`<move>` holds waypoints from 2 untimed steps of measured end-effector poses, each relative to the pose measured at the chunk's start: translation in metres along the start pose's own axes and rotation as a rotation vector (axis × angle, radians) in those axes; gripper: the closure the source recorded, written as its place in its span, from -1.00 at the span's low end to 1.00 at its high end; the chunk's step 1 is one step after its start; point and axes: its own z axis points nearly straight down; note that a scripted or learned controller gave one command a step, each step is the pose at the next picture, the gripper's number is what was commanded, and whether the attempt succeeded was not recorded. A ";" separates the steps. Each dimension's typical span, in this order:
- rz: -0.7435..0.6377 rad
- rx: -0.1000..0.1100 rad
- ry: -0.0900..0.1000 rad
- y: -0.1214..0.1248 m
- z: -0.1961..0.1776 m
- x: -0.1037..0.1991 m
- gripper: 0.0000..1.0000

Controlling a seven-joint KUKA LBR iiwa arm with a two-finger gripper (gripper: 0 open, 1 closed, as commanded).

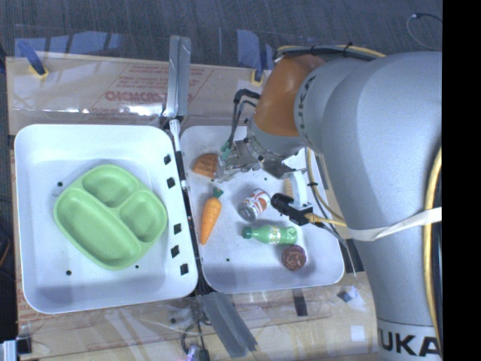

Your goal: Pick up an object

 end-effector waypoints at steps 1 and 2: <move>0.000 0.000 0.000 0.000 0.000 0.000 -1.00; -0.025 0.002 -0.001 -0.067 0.011 -0.005 -1.00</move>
